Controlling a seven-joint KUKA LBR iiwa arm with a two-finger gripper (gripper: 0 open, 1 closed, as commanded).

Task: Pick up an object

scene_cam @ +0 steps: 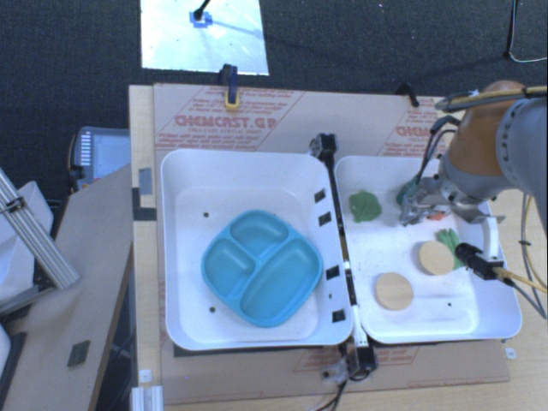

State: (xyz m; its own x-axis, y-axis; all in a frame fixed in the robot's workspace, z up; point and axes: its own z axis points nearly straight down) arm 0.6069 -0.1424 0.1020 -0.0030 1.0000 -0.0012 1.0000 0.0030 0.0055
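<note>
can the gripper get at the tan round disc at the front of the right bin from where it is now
Probably yes. The tan disc lies flat on open bin floor with nothing on top, and the gripper hangs above the same bin.

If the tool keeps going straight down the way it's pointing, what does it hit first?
Most likely the bare floor of the right bin. The tool hangs between the green piece and the round tan disc, seemingly over neither, though depth is hard to judge.

The left white bin [184,255] holds a blue, three-compartment plastic tray [259,266] near its centre. The right white bin [479,315] holds a green leaf-shaped piece [365,205] near its far-left corner, two tan round discs [394,291] toward the near edge, and the gripper [414,212] lowered at its far edge.
</note>
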